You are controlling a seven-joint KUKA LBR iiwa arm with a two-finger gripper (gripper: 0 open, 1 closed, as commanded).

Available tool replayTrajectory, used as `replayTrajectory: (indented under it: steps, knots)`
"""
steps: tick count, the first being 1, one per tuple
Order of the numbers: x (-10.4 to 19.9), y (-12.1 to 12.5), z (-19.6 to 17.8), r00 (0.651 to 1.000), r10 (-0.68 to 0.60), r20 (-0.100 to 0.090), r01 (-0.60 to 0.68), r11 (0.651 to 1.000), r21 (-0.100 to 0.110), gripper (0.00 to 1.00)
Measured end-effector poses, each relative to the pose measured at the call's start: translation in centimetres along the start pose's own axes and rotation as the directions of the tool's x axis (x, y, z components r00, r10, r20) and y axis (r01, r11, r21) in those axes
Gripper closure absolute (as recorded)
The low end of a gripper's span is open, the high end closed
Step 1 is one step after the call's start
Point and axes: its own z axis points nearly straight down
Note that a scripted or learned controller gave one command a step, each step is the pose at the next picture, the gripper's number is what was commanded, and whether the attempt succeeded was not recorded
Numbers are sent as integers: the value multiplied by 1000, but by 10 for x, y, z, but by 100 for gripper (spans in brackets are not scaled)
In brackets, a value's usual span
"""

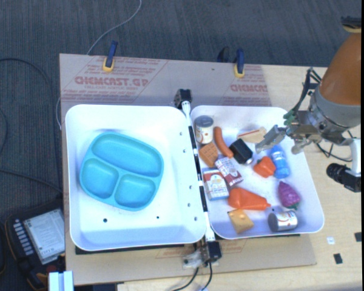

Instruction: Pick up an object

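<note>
The right white bin (312, 220) holds several small items. Among them are a tin can (203, 128), an orange sausage (222, 142), a black block (241, 151), a blue bottle (281, 163), an orange carrot (249, 199), a purple fruit (289, 194) and a silver can (283, 220). My gripper (285, 141) hangs over the bin's upper right part, just above the blue bottle and a small orange piece (264, 167). Its fingers are spread apart with nothing between them.
The left white bin (79, 223) holds a blue divided plate (121, 170). Red-and-white packets (223, 177), a waffle-like square (208, 154) and a tan block (241, 221) crowd the right bin's left and front. Clamps (238, 64) sit at the board's back edge.
</note>
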Motion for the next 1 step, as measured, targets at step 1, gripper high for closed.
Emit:
replayTrajectory:
  steps: [1]
  knots:
    - [-5,21,147,1000,1,1,-1,1000,-2,0]
